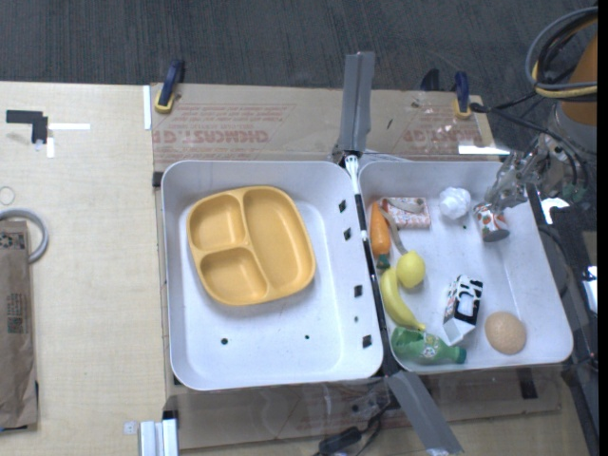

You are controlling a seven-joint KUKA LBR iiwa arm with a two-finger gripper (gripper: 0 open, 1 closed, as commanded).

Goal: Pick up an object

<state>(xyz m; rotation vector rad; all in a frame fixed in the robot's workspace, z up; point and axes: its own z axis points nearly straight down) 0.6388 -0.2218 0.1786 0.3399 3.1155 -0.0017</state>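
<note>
The right bin (532, 283) holds several objects: an orange carrot (379, 228), a pink and white packet (408, 213), a crumpled white ball (455, 200), a lemon (410, 270), a banana (391, 297), a green bottle (427, 348), a black and white carton (463, 307) and a tan ball (505, 332). My gripper (502, 200) is over the bin's far right corner. Its tip meets a small white item with red and green marks (491, 222). I cannot tell whether that item is held.
The left bin (190, 350) carries a yellow divided plate (250, 245). Cables and the arm's body crowd the right bin's far right side. A cardboard sheet (256, 122) lies behind both bins, and a brown bag (14, 321) lies at the far left.
</note>
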